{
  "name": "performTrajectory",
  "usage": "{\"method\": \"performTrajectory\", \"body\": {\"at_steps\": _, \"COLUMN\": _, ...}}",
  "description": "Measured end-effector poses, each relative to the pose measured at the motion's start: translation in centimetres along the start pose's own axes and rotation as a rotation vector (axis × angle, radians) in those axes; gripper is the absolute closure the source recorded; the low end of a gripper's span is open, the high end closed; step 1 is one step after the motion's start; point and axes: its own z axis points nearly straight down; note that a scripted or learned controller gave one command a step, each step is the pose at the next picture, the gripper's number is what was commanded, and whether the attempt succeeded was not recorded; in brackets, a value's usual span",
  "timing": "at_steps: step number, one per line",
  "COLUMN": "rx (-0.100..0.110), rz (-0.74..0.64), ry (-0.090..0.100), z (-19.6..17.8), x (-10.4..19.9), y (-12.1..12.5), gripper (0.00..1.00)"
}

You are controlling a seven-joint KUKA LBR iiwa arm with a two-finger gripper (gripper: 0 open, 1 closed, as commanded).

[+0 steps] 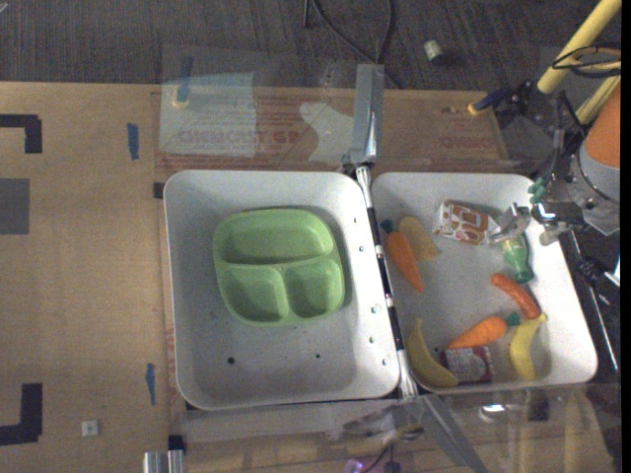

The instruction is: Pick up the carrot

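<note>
Worktop [79, 264] of tan board carries two shallow white bins side by side, seen from above at a slant. Nearest the camera, at the bottom edge of the right bin [582, 363], a yellow banana [426, 358] curves along the 7 o'clock corner, touching a small red-labelled packet [471, 365]. A second banana [525, 348] lies at the 5 o'clock corner, just beside the packet. Carrot with green top [480, 332] lies tilted above the packet, between the two bananas, leaf end pointing toward 2 o'clock; it rests on the bin floor. Beyond it, toward 3 o'clock, an orange-red chilli-like piece [517, 294] sits near the right wall. A second carrot [404, 258] lies at 9 o'clock of the same bin, near the divider, touching a pale yellow piece [420, 236] on its far side. Farther back, a small green item [516, 259] lies just below the gripper [523, 221], and a white-and-red carton [463, 223] lies flat at 12 o'clock. Gripper hangs over the far right part of the bin, near the carton's right end; state of jaws cannot be told, well apart from the green-topped carrot. Left bin [187, 343] holds a green three-compartment tray [279, 264] in its far half. Arm [603, 156] enters from 3 o'clock.
</note>
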Motion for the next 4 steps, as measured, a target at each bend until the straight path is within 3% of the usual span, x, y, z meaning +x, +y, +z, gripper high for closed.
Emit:
{"method": "performTrajectory", "body": {"at_steps": 1, "rx": -0.001, "rz": 0.233, "ry": 0.0, "z": 10.6, "x": 0.6, "y": -5.8, "gripper": 0.0}}
{"method": "performTrajectory", "body": {"at_steps": 2, "rx": -0.01, "rz": 0.145, "ry": -0.003, "z": 11.1, "x": 4.4, "y": -9.0, "gripper": 0.0}}
{"method": "performTrajectory", "body": {"at_steps": 3, "rx": -0.001, "rz": 0.127, "ry": -0.001, "z": 6.7, "x": 4.0, "y": -5.3, "gripper": 0.0}}
{"method": "performTrajectory", "body": {"at_steps": 4, "rx": -0.01, "rz": -0.023, "ry": -0.003, "z": 11.1, "x": 6.8, "y": -8.9, "gripper": 0.0}}
